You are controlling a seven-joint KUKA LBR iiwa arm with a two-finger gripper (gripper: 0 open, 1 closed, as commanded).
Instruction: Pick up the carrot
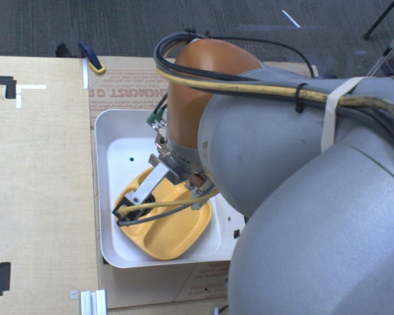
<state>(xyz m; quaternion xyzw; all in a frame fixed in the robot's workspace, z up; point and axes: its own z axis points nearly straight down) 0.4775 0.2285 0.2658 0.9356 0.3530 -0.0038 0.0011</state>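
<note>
Grey arm point(302, 195) filled the foreground; one white bin point(111, 176) held one yellow bowl point(174, 231), where the pincer point(126, 212) reached, its state unclear.

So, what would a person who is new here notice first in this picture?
First the big grey arm, which covers the right half, with its orange band near the top middle. Below it, the claw reaches down into a yellow bowl-like dish that lies in the white bin.
</note>
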